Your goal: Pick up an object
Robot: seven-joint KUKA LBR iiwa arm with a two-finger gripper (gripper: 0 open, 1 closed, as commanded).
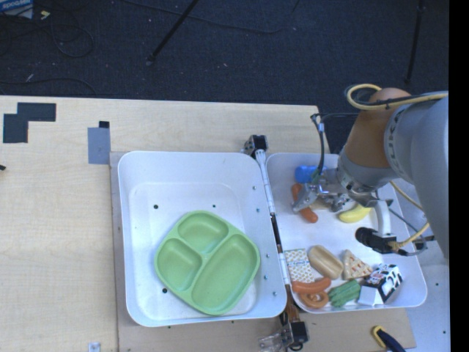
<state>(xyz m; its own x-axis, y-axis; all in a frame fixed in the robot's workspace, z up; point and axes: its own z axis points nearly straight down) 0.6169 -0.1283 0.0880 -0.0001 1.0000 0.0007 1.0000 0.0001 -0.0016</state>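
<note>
Two white bins, one arm reaching in from 3 o'clock.
Nearest, one green plate [208, 261] in the left bin [132, 196]; right bin [418, 288] holds about ten toy foods [325, 261]. Farther, gripper [311, 200] over one orange carrot [308, 215]; finger state unclear.

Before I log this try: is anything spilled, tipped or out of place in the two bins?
Nothing stands out. The green divided plate lies flat in the left bin. The toy foods, among them a banana and a bread roll, sit loosely jumbled inside the right bin, none over the rim. The tool is low among them.
</note>
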